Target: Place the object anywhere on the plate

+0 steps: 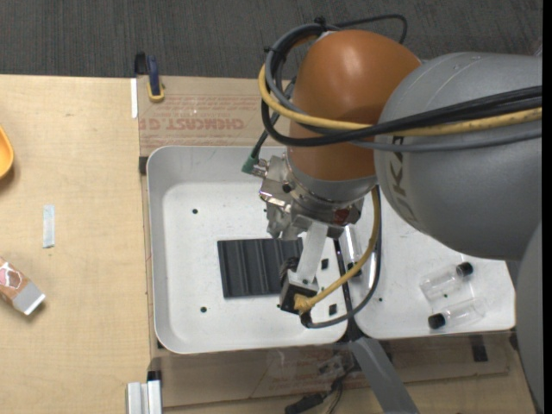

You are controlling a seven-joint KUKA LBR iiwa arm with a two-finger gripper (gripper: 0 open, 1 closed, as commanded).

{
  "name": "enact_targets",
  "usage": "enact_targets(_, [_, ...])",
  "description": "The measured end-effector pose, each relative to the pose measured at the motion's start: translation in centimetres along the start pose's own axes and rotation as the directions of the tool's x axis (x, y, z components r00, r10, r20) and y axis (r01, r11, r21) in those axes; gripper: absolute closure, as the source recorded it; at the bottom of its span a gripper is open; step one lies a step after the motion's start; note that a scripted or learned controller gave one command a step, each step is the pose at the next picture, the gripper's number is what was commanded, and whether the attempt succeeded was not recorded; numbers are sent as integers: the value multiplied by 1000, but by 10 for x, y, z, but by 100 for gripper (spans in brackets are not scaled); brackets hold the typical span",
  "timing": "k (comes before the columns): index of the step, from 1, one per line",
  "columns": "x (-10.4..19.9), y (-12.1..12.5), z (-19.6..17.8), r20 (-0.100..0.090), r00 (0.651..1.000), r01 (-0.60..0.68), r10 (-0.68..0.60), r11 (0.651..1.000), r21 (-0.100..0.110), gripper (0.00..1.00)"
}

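A flat black ribbed slab [248,267] lies in the left bin [177,231], near its middle. My gripper [283,224] hangs under the orange wrist, just over the slab's upper right corner. The wrist and the metal body block the view of what is beneath it. Nothing shows hanging from it. Two clear plastic pieces with black caps [451,295] lie in the right bin [405,317].
The grey arm covers most of the right bin and the upper right of the view. On the wooden bench to the left lie a small grey strip [48,227], a wrapped bar [19,288] and an orange thing [4,153] at the edge.
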State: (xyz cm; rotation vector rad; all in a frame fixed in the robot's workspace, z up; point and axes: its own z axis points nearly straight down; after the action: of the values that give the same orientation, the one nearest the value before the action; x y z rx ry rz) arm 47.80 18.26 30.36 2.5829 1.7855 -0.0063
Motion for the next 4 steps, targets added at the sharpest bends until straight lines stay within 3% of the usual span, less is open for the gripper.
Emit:
enact_targets(2, [-38,35,10,0,992,128,-128,992,2,100])
enact_targets(3, [-48,18,2,0,978,210,-210,978,2,100])
enact_targets(4, [-59,22,-1,-1,926,378,-378,926,1,100])
